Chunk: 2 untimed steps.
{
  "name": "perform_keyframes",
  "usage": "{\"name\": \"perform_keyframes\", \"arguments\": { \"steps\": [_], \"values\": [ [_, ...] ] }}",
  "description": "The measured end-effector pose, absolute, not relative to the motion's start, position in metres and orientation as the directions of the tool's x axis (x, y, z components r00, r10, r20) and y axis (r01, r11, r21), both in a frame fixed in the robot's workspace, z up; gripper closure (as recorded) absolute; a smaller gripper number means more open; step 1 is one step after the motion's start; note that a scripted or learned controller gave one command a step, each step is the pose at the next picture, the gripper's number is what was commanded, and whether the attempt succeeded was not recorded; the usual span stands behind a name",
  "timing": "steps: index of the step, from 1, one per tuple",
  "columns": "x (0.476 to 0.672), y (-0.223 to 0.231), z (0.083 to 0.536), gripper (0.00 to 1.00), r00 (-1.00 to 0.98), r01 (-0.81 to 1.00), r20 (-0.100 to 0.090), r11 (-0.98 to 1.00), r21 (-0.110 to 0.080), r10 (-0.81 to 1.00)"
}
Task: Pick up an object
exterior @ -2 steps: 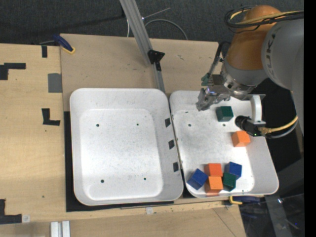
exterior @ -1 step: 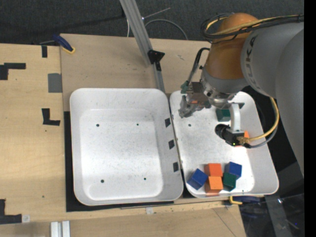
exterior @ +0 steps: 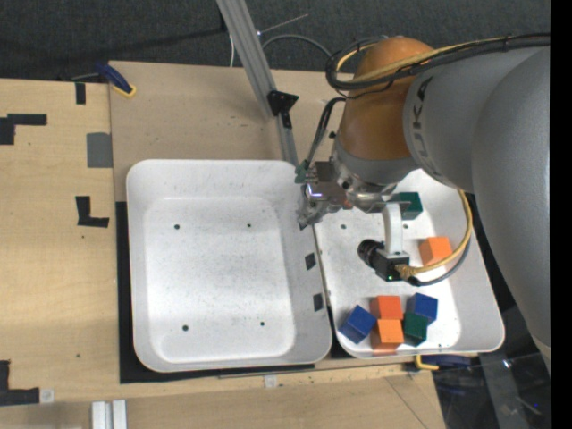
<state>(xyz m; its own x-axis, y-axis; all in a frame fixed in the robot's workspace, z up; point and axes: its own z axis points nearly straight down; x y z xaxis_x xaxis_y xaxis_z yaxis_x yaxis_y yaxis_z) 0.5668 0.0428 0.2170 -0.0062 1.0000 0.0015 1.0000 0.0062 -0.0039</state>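
Observation:
My gripper (exterior: pixel 310 206) hangs over the upper left corner of the right bin (exterior: pixel 483 324), close to the rim shared with the left bin (exterior: pixel 143 239). Nothing can be seen held in it. Several blocks lie in the right bin. A dark green block (exterior: pixel 410 206) sits just right of the wrist, partly hidden by it. Further right lies an orange block (exterior: pixel 436 249). At the near end a cluster holds a blue block (exterior: pixel 357 323), two orange blocks (exterior: pixel 388 307) (exterior: pixel 390 332), another blue block (exterior: pixel 424 307) and a green block (exterior: pixel 415 329).
The grey arm with its orange band (exterior: pixel 384 105) covers the upper right of the view. A slanted metal pole (exterior: pixel 255 56) stands behind the bins. Two small dark tabs (exterior: pixel 310 260) (exterior: pixel 318 301) sit on the rims between the bins.

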Motion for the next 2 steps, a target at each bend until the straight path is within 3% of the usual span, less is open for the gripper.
{"name": "perform_keyframes", "arguments": {
  "steps": [1,2],
  "values": [
    [0.5578,0.0966,0.2323,1.00,-0.008,1.000,0.002,0.008,-0.001,1.000],
    [0.5583,0.0927,0.2316,0.00,-0.003,1.000,0.000,0.003,-0.002,1.000]
  ]
}}
